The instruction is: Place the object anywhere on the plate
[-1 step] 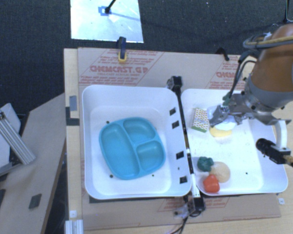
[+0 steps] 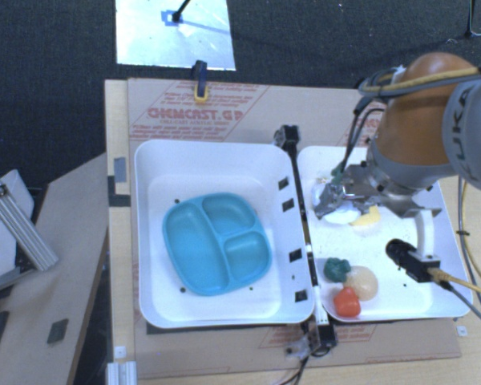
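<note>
The plate is the thing to steer by: a blue plate with three sections, lying flat in the left bin, a little nearer that bin's front than its back; well to the plate's right, past the black-clipped divider between the two bins, the arm comes in low over the right bin, its orange band bulging above the grey wrist; the gripper hangs at the end of it, just across the divider from the plate's far right corner, and whether it is wide, narrow or holding anything I cannot tell from here, the metal there being a tangle against the white; a pale yellow object lies just beside the gripper on the side away from the plate, touching or nearly touching a white object under it; farther from the plate's near right corner sit a dark green object, a cream ball and a red object, clustered close together; nothing lies on the plate.
</note>
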Available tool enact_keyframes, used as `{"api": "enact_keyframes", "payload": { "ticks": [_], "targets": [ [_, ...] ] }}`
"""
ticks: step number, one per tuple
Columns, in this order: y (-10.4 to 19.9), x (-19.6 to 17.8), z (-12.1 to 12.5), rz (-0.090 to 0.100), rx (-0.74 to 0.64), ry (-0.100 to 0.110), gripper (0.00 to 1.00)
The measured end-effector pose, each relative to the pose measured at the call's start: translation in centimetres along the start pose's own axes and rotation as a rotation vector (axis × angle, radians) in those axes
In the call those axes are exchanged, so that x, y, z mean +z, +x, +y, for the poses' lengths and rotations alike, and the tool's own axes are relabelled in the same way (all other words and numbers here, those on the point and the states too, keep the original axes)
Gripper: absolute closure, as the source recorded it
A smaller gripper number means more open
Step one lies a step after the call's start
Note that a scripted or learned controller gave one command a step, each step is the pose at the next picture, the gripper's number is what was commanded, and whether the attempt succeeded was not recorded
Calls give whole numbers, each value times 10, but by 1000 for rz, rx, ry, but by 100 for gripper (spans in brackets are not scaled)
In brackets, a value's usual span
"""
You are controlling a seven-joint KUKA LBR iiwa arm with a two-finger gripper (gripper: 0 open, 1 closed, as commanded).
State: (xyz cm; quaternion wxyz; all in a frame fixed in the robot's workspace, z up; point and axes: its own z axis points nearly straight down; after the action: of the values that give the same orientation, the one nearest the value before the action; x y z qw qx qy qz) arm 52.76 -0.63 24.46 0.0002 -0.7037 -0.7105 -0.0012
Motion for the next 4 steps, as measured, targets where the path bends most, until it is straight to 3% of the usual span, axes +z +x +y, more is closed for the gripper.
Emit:
{"api": "enact_keyframes", "payload": {
  "ticks": [1,4],
  "targets": [
    [48,11,2,-1,1,1,100],
    [212,30,-24,0,-1,3,100]
  ]
}}
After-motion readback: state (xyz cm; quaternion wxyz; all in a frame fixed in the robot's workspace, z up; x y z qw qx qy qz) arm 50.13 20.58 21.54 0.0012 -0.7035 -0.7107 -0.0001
